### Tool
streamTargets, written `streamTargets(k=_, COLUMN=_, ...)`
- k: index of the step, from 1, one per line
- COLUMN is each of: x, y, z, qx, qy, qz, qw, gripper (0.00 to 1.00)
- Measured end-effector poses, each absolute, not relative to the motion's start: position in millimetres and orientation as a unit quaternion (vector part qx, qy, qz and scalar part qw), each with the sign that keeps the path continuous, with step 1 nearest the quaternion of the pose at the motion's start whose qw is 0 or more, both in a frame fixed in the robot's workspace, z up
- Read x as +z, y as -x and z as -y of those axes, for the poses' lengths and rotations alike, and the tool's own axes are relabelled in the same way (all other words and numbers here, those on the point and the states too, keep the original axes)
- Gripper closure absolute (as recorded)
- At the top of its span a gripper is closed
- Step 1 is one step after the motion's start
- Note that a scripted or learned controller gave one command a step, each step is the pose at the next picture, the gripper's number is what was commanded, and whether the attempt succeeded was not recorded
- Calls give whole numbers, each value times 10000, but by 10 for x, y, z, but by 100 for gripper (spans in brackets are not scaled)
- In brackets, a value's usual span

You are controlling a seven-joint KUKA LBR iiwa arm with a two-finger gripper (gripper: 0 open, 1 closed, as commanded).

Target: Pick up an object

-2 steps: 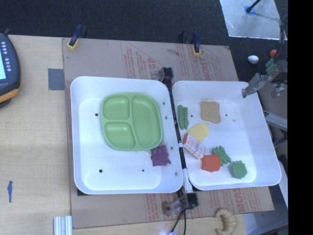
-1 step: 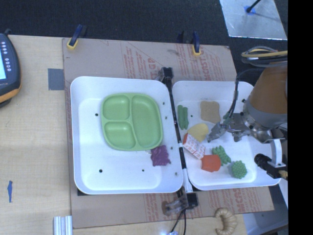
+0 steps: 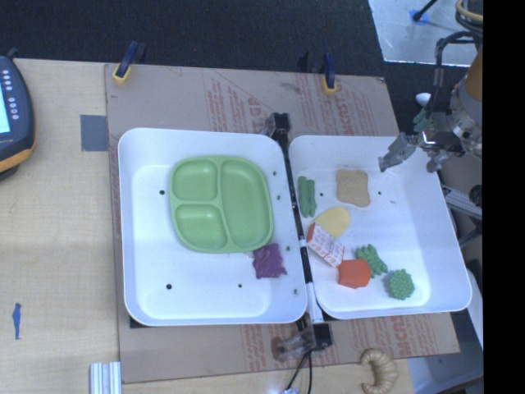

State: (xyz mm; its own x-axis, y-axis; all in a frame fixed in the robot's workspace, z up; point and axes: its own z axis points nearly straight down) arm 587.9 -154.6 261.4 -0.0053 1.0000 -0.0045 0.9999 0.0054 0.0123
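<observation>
Two white bins, left bin [image 3: 148, 302] and right bin [image 3: 443, 253], lie side by side on a cardboard sheet [image 3: 213, 97] clipped to a wooden bench [image 3: 49, 245]; dark floor runs along the top of the view. The gripper [image 3: 413, 158] hangs over the right bin's upper right edge, its two fingers apart with nothing between them; the arm behind it is cut off at the right and hard to read. One tan slab [image 3: 353, 187] lies nearest, just left and a little below the gripper. One yellow piece [image 3: 333, 219] sits further down-left, touching one red-and-white packet [image 3: 325, 246]. One green pod [image 3: 306, 195] lies well to the left, against the bin's left wall. One red block [image 3: 353, 274] sits well below, with one green sprig [image 3: 371, 258] touching it and one green cluster [image 3: 399, 284] just beside. In the left bin, far left of the gripper: one green divided plate [image 3: 221, 203] with three compartments, and one purple piece [image 3: 268, 262] just off its lower right corner. Three clamps: one yellow [image 3: 125, 64], one blue [image 3: 328, 76], one black [image 3: 280, 125]. One handheld pendant [image 3: 12, 113], cut off at the left edge. One tan curled item [image 3: 379, 369] at the bottom, kind unclear.
</observation>
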Motion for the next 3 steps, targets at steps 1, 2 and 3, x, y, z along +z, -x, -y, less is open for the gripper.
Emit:
streamTargets(k=1, x=1789, y=-5002, z=1442, qx=-47, qy=-7062, qz=-7080, qw=-76, gripper=0)
streamTargets(k=2, x=917, y=-4804, z=1398, qx=26, qy=-7064, qz=-7078, qw=-3, gripper=0)
streamTargets(k=3, x=1080, y=-4832, z=1437, qx=24, qy=-7045, qz=-7097, qw=64, gripper=100)
